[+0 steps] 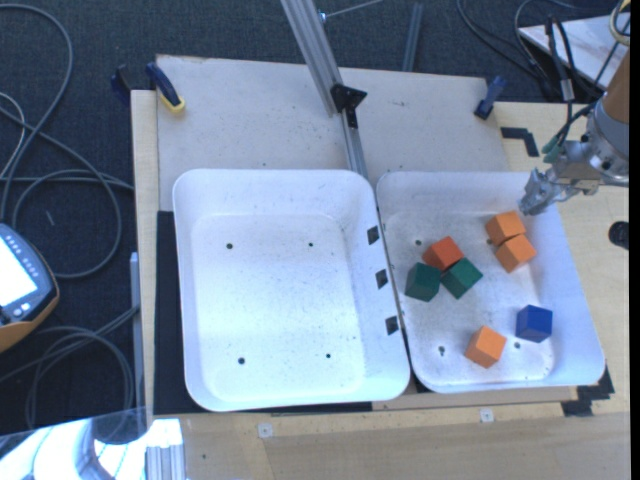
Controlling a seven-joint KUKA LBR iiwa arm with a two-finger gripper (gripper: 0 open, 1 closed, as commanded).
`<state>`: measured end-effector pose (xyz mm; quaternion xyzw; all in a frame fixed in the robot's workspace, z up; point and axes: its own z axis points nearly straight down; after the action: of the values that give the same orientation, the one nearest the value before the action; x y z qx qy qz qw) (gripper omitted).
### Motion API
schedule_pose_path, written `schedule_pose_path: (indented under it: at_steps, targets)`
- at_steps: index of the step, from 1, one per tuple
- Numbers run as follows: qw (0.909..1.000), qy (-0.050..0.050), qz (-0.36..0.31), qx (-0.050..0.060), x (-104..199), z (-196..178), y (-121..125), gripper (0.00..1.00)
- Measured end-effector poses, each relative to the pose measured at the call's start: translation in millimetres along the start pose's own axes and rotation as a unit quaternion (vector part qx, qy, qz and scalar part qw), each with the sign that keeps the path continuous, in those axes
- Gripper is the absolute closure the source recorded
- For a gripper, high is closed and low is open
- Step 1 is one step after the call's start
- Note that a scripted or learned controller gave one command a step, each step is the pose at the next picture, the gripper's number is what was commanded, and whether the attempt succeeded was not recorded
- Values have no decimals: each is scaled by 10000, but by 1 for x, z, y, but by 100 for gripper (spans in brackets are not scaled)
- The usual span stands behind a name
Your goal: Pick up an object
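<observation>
A: Where's your target?
B: Orange cubes (510,240) in the right bin (570,268), just below the jaws (535,196). Can't tell if they're open. Drop straight, centre over one cube.

Dark carpet (80,118) strewn with cables (60,198) surrounds the wooden bench (145,268).

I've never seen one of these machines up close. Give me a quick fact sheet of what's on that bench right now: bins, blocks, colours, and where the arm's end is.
bins: two shallow white plastic bins side by side, left bin, right bin
blocks: seven small cubes, all in the right bin
orange cubes: four
green cubes: two, touching
blue cube: one
end effector: over the right bin's far right corner, just above the nearest orange cube
held: nothing seen between its fingers
</observation>
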<state>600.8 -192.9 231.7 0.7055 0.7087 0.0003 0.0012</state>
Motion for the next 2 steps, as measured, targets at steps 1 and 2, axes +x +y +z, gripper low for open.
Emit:
schedule_pose_path:
  at_steps: [1,2]
  targets:
    - [10000,-1,1,7,0,1,0,0]
    - [10000,-6,-8,-12,0,-11,1,100]
